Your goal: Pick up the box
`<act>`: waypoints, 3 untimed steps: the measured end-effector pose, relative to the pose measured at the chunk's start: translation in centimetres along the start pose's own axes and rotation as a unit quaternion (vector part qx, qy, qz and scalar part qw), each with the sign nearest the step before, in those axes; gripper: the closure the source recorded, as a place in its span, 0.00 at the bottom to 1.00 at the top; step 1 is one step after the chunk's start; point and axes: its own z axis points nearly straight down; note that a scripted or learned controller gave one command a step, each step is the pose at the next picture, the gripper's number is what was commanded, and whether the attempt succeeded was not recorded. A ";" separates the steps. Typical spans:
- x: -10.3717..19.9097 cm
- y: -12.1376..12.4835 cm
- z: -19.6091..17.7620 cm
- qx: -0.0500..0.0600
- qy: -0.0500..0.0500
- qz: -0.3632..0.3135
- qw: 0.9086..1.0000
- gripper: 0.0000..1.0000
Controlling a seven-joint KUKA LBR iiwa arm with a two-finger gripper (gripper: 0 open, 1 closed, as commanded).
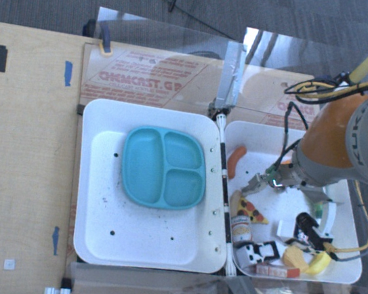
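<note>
A: Box [267, 270], I'd say, is the long flat pack lying against the near wall of the right bin [350, 274], though it is small and I can't be sure of it.

B: And the end effector [258, 183]?

A: Low over the middle of that bin, pointing toward the divider. I cannot tell whether it is released or clenched. Nothing shows in its grasp.

B: So it's well apart from the box?

A: Yes. A pizza slice [249, 208] lies just below it, and a sausage [235, 159] lies up by the bin's far left corner. The box is past those, at the near rim.

B: What else crowds it?

A: A small bottle [241, 228], a black-and-white carton [262, 250] just above the box, and something yellow, perhaps a banana [313, 262], to its right. Tight against the wall like that, I judge it awkward to grip from above.

B: The left bin [89, 231]?

A: It holds one teal plate [164, 167] with three compartments, all bare. The plywood counter [12, 151] stretches off to the left.
</note>
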 end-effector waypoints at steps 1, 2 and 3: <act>-0.7 -6.8 -0.1 0.001 0.000 -0.029 1.000 0.00; -4.5 -2.2 0.1 0.002 0.001 0.159 0.987 0.00; -1.8 -10.1 -0.1 0.001 0.000 0.127 0.992 0.00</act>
